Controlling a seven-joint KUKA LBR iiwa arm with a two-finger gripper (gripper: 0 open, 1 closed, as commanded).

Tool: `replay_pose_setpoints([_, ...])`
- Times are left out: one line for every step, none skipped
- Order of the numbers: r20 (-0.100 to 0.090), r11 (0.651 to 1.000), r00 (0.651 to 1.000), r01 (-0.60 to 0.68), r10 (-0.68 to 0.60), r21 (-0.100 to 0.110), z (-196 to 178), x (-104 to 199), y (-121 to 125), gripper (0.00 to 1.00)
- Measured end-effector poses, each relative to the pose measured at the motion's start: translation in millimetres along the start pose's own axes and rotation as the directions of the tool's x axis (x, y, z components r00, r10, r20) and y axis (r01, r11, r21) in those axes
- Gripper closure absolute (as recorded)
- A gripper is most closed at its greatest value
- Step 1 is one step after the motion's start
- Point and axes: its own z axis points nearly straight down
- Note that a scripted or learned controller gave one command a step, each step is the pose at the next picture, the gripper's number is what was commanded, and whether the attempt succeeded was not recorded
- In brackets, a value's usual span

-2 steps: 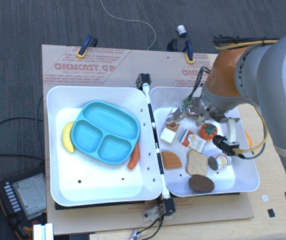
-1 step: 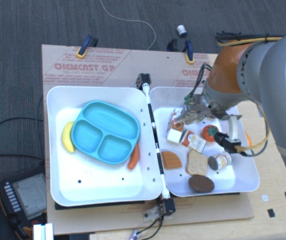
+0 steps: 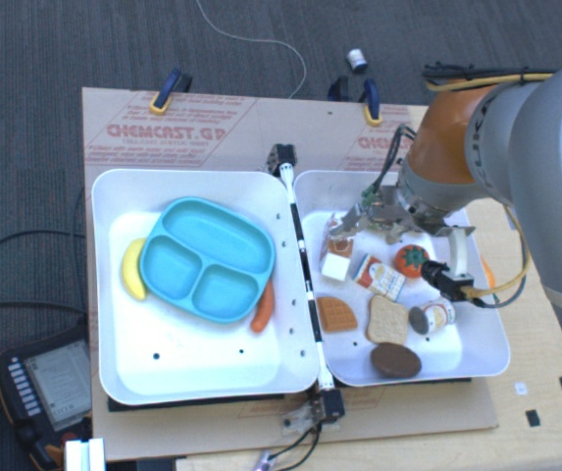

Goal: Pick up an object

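Observation:
My gripper (image 3: 367, 220) hangs low over the far left part of the right bin (image 3: 486, 356), on the grey arm with its orange band. Just below it lies a white cube (image 3: 336, 266). A red and white packet (image 3: 382, 280) and a red tomato (image 3: 411, 259) sit close by to the right. Toward the front are a brown waffle piece (image 3: 336, 313), a bread slice (image 3: 387, 320), a small can (image 3: 434, 317) and a dark brown round piece (image 3: 395, 361). The gripper's body hides what is right under it.
The left bin (image 3: 114, 361) holds a blue divided tray (image 3: 207, 258), a banana (image 3: 133, 269) at its left and an orange carrot (image 3: 263, 309) at its right. A ridge (image 3: 298, 253) separates the bins. Clamps (image 3: 167, 90) and cables lie at the bench's far edge.

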Motion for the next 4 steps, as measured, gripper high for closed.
replay_pose_setpoints([0.003,1.000,1.000,-0.001,0.001,0.006,13,-13,-35,0.00])
replay_pose_setpoints([-0.004,1.000,1.000,0.000,0.000,-0.003,-1,-10,-31,1.00])
replay_pose_setpoints([-0.004,1.000,1.000,0.000,0.000,-0.004,-10,-10,-31,1.00])
replay_pose_setpoints([-0.004,1.000,1.000,0.000,0.000,-0.003,-10,-10,-31,0.00])
